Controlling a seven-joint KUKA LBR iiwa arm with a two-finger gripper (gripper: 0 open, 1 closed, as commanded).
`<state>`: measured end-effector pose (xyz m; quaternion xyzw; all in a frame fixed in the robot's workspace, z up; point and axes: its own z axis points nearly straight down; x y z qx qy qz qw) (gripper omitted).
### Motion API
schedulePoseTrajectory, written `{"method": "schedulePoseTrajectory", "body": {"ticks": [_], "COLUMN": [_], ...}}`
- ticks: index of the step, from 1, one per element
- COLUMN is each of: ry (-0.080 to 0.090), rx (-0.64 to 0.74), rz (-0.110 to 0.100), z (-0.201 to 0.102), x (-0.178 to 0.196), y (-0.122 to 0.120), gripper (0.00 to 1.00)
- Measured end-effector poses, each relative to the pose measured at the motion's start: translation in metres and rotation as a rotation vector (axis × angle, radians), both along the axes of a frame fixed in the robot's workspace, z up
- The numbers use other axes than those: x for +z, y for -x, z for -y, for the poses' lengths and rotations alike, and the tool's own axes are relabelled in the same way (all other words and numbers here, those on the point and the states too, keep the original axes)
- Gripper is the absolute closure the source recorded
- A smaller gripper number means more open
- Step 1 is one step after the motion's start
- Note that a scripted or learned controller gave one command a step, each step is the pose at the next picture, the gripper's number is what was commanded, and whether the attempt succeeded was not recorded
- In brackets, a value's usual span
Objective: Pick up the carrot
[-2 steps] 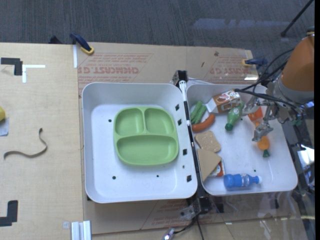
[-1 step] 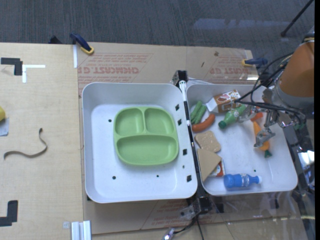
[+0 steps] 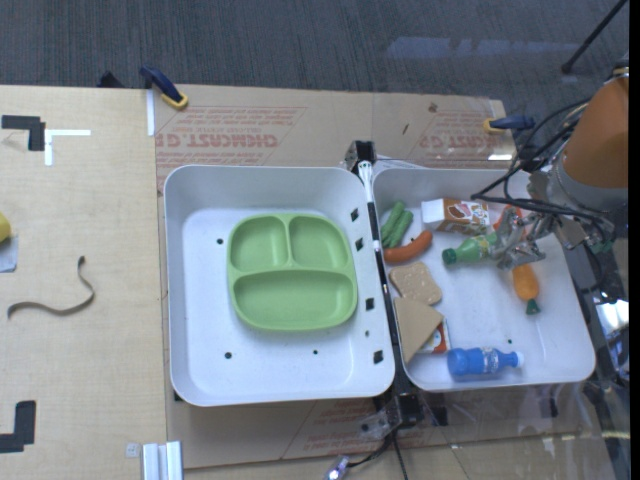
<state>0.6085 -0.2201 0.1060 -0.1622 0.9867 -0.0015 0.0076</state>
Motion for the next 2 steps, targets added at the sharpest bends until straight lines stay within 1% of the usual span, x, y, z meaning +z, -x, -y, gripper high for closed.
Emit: {"method": "schedulePoseTrajectory", "body": {"ticks": [1, 2], "ry": [0.000, 0.001], "rx": [-0.002, -0.002], "rz": [-0.015, 0.001], "z": [0.002, 0.001], "x": [-0.002, 0.010], "y": [0.004, 0.000], "gripper": [0.00, 1.00]}}
